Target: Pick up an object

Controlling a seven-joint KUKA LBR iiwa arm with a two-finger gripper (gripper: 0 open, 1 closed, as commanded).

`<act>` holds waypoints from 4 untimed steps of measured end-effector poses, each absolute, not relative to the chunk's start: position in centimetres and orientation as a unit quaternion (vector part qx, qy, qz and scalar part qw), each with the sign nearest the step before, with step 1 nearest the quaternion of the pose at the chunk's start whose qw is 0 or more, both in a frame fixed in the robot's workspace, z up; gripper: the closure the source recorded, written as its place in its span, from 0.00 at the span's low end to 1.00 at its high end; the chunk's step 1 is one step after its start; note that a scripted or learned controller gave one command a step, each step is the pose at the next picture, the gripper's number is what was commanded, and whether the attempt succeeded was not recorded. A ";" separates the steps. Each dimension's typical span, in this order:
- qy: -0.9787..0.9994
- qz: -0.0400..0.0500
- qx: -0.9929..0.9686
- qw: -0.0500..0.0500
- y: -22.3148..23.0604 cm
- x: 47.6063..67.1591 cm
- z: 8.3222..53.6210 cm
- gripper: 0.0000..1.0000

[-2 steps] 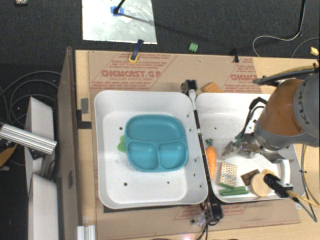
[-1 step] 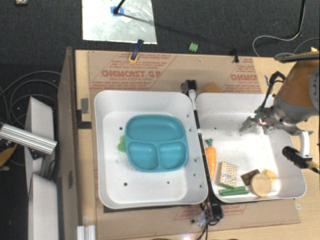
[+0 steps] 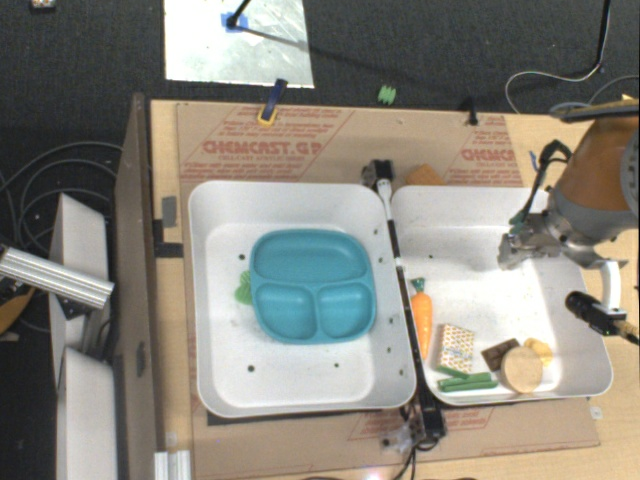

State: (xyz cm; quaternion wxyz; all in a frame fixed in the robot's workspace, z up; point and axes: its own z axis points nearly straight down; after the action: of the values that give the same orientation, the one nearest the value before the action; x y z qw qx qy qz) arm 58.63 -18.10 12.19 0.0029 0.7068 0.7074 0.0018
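Observation:
The right bin [image 3: 470, 218] holds several items along its near edge: an orange carrot [image 3: 422, 318], a small patterned box [image 3: 455, 348], green sticks [image 3: 465, 380], a brown piece [image 3: 497, 353], a beige round disc [image 3: 521, 368] and a small yellow piece [image 3: 540, 348]. My gripper [image 3: 512, 251] hangs over the far right part of this bin, above bare white floor. It is apart from the items, which lie nearer the camera and lower in the view. Nothing shows held in it.
The left bin [image 3: 215, 228] bears a blue divided plate [image 3: 312, 283] with a small green thing [image 3: 243, 288] at its left edge. A black divider [image 3: 395, 258] separates the bins. Cables and a metal bar [image 3: 55, 276] lie off the bench at left.

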 end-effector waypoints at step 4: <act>0.704 -0.002 0.710 0.000 -14.0 61.3 18.8 0.00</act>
State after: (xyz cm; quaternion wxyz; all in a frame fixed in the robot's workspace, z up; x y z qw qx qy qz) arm 61.34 -13.97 18.77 0.0002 0.7097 0.7045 -0.0017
